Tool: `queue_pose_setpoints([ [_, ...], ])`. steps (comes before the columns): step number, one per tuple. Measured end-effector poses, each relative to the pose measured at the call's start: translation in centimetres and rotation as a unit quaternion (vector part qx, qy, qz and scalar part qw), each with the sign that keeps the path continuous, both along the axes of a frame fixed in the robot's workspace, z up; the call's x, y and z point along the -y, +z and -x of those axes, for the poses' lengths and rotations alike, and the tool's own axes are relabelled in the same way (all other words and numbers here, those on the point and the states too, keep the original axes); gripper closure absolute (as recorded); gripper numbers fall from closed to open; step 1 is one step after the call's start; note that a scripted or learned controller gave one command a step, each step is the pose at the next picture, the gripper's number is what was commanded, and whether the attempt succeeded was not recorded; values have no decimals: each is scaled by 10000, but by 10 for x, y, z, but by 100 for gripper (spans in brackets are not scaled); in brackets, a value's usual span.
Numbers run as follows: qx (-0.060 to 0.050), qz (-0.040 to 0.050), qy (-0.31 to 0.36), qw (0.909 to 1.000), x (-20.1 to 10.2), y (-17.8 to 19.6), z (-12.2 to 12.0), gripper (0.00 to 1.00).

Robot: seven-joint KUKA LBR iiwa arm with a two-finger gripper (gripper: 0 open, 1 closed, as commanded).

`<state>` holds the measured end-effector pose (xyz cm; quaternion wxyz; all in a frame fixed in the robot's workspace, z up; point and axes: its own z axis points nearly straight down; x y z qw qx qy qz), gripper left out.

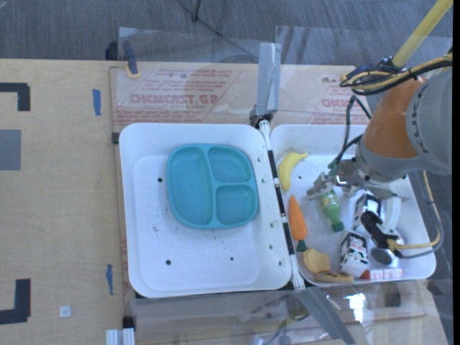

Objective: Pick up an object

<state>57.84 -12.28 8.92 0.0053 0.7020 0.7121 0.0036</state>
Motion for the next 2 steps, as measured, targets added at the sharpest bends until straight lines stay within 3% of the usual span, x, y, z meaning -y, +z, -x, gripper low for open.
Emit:
queue_pose_setpoints([
  [1,18,25,9,10000,1,11,-1,100],
  [2,-60,-9,-32,10000,-91,152,-17,100],
])
